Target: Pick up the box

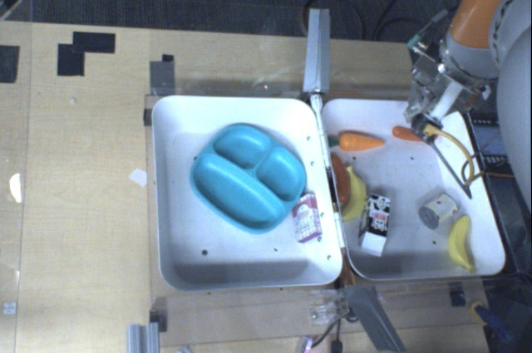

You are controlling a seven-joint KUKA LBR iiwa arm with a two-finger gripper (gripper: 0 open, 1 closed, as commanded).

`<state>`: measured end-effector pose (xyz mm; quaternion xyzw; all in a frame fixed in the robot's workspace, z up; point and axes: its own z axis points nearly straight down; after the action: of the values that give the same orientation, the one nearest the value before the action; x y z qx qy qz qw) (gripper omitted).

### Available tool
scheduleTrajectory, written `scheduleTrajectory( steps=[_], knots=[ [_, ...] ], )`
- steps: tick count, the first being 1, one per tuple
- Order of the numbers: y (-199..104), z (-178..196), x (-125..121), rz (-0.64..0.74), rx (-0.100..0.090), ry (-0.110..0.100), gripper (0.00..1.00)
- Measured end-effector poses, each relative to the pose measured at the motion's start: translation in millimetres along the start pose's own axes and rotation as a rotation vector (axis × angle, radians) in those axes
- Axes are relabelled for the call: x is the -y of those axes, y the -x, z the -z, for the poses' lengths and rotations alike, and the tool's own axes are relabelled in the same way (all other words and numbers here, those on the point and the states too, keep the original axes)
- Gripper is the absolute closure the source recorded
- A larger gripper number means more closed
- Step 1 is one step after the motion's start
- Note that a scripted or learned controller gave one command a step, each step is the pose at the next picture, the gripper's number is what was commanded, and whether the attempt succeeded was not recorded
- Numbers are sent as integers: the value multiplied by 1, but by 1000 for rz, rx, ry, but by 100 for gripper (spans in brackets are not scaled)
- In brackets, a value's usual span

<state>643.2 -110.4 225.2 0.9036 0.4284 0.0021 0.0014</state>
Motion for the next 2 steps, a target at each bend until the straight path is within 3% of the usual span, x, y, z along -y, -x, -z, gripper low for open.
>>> scheduleTrajectory(
  steps=[1, 2],
  knots=[
    [-49, 54, 10, -4, -1, 0, 100],
    [-26, -8, 27, 15, 1, -2, 100]
  ],
)
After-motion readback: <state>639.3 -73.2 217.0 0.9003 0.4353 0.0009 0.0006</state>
